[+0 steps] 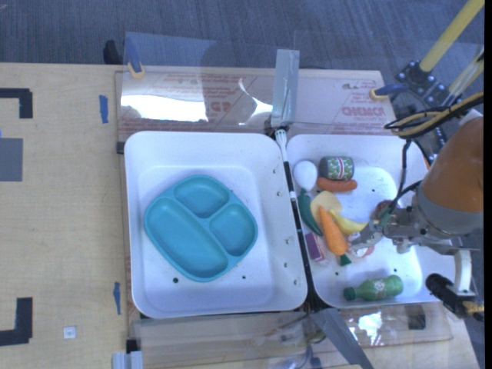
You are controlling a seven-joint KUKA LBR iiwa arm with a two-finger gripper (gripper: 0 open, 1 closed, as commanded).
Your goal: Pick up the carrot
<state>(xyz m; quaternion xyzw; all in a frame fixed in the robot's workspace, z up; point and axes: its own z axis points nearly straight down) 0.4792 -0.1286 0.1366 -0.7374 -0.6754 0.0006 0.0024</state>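
Observation:
The carrot (pixel 333 232) is orange with a small green tip at its near end. It lies slanted in the left half of the right bin (pixel 400 271), among other toy foods. My gripper (pixel 372 229) hangs low over the bin just right of the carrot, close to a yellow banana (pixel 344 215). The carrot rests on the bin floor, and I see nothing held in the gripper. The grey arm with its orange band (pixel 461 177) reaches in from the right.
Around the carrot lie a white egg (pixel 305 174), a green can (pixel 337 166), a red sausage (pixel 337 184), a dark green vegetable (pixel 310 214) and a purple piece (pixel 314 246). A green bottle (pixel 374 287) lies near the front. The left bin (pixel 146 160) holds a blue divided plate (pixel 201 226).

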